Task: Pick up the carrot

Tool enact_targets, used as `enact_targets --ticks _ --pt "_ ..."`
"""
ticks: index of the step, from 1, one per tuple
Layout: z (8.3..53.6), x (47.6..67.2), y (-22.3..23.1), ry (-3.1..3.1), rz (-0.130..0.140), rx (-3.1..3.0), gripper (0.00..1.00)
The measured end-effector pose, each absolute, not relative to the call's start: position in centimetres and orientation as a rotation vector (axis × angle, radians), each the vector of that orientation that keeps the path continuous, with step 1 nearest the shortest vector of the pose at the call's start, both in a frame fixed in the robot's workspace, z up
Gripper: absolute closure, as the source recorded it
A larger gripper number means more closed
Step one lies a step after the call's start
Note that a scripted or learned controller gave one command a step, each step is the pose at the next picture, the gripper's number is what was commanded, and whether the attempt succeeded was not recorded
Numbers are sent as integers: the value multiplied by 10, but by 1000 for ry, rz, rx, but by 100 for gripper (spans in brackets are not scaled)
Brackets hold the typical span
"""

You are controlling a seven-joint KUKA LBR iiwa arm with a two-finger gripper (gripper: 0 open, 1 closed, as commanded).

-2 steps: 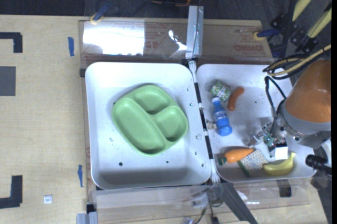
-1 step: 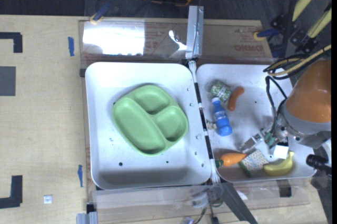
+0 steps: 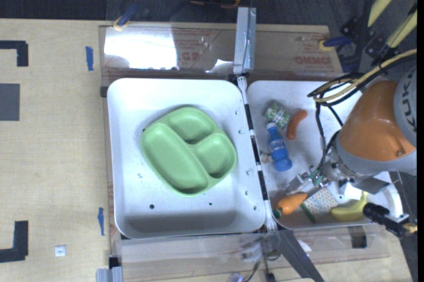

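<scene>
On the surface, the right bin (image 3: 318,92) holds the carrot (image 3: 290,203): light, hard, smooth; grab its middle. End effector (image 3: 318,183) grip: cannot tell.

A green divided plate (image 3: 189,149) sits in the left bin (image 3: 126,102); a blue bottle (image 3: 278,148) and banana (image 3: 349,210) lie in the right bin (image 3: 311,90).

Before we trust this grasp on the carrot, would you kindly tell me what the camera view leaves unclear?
- Claw: the arm's orange band overhangs it, so its state is hidden.
- Carrot: its right end runs under the claw; contact unclear.
- Banana: partly covered by the arm.
- Can: label too small to read.
</scene>
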State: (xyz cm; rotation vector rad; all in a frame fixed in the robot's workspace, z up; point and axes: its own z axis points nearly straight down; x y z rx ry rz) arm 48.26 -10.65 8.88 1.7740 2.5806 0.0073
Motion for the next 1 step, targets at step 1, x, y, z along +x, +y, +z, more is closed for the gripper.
enact_targets --ticks 1 --pt "89 484 -100 2825 6 1342 0"
